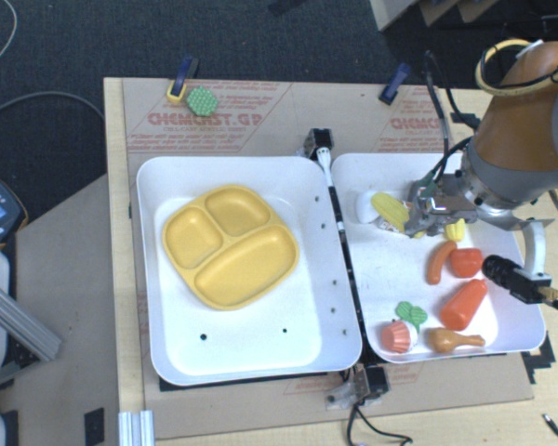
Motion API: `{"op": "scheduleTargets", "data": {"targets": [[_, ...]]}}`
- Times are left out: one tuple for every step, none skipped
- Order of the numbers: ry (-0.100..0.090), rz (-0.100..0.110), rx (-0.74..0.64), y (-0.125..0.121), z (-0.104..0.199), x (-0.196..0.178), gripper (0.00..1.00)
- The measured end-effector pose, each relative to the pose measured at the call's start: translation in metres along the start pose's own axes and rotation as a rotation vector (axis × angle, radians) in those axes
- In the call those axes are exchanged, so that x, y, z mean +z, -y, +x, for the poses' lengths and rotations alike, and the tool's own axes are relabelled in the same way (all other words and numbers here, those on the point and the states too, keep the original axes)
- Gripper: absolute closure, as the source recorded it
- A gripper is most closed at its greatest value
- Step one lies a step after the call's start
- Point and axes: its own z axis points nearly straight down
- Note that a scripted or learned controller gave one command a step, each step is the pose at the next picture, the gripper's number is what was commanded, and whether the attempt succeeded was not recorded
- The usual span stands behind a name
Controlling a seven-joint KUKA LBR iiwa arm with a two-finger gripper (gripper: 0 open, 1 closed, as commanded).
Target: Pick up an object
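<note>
My gripper (424, 214) is low over the back of the right bin (530, 337), and the grey arm with its orange band (525, 110) comes in from the right. A yellow corn-like piece (389, 210) lies just left of the gripper, touching or nearly touching it. A small yellow piece (456, 231) sits just to its right. In front of it lie an orange sausage (434, 263), a red tomato (465, 263) and an orange carrot (462, 305). Nothing is visibly held.
Near the right bin's front edge are a green broccoli piece (410, 313), a pink strawberry (397, 336) and a tan drumstick (456, 341). A black part (516, 281) juts over the bin's right side. The left bin (158, 249) holds a yellow divided plate (229, 245).
</note>
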Motion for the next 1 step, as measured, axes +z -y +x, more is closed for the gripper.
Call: {"op": "scheduleTargets", "data": {"targets": [[-0.001,0.014,0.006,0.0270,0.0389,0.0373,1.00]]}}
